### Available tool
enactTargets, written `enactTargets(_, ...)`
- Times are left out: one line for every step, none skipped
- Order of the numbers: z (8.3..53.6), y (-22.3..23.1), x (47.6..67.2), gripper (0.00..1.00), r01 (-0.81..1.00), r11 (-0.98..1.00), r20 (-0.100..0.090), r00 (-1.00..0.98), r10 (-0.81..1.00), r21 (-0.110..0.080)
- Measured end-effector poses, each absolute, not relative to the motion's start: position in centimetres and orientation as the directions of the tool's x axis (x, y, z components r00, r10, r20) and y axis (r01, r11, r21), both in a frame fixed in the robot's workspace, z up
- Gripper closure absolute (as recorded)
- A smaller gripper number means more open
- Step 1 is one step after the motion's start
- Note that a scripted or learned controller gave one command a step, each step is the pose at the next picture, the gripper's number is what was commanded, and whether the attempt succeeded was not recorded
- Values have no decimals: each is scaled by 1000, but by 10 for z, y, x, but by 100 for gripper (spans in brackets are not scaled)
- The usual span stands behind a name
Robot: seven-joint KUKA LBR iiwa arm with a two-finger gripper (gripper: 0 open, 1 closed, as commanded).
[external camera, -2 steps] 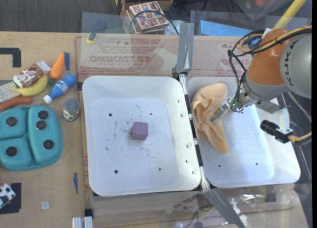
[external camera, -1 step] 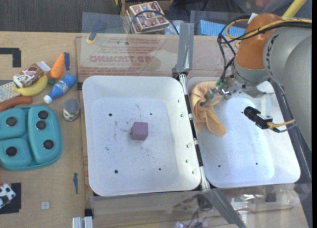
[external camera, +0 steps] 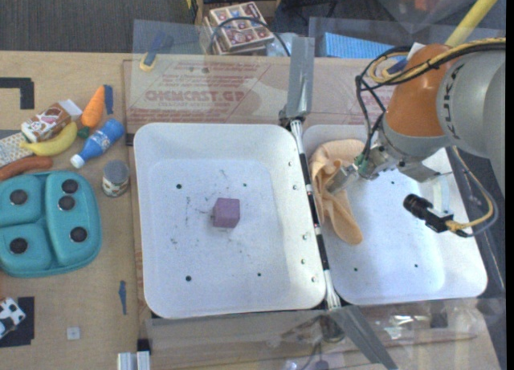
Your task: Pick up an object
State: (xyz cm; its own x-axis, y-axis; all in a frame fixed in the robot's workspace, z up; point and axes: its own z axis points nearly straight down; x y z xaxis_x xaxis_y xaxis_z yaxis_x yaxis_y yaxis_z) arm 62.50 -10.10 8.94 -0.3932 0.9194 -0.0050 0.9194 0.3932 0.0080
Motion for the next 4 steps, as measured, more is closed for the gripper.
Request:
enactTargets(88,-100,667,0,921,390,-1,-390,921,-2)
enactTargets(100,-99,668,100,920,392,-3,-392,920,2)
enactTargets(100,-99,668,0,920,392,-3,-392,920,1)
enactTargets(90,-113,608,0,942,335,-4,-335,942,8)
